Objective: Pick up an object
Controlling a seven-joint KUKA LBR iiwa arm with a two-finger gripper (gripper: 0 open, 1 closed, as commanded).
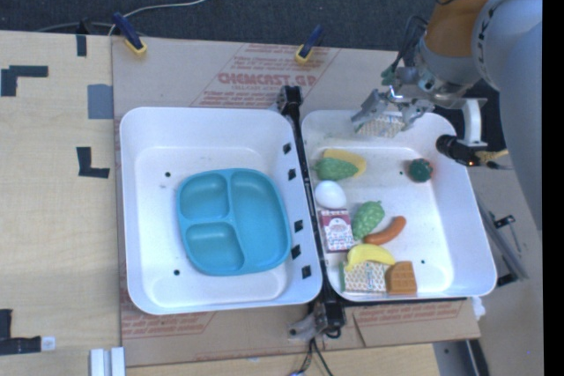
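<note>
camera view is showing the gripper (385, 112) hovering over the far rim of the right bin (458, 216), with the grey arm (493, 22) reaching in from the right. fingers are reading as spread apart with nothing visible between them, though the detail there is small. something pale and textured is sitting right under the fingertips at that rim; can't tell what it is or whether it's touching the fingers.

candidates are all lying in the right bin: a yellow-and-green toy vegetable (340, 165) is sitting just inside the far rim, nearest the gripper; a dark green ball (419, 171) is sitting toward the arm side; a white egg (330, 195) is resting against the wall shared with the left bin; a small red-and-white carton (338, 233), a green leafy piece (368, 216) and an orange carrot-like piece (386, 230) are clustering mid-bin; a yellow banana (368, 256), a cracker (364, 278) and a brown block (402, 278) are crowding the near rim. the blue divided plate (233, 220) is sitting in the left bin (141, 189).

judging this as the approach step, nothing grasped yet. next move is calling for picking a target, centring over it and descending. the green ball looks best isolated; the near-rim cluster is risking a double grab.
</note>
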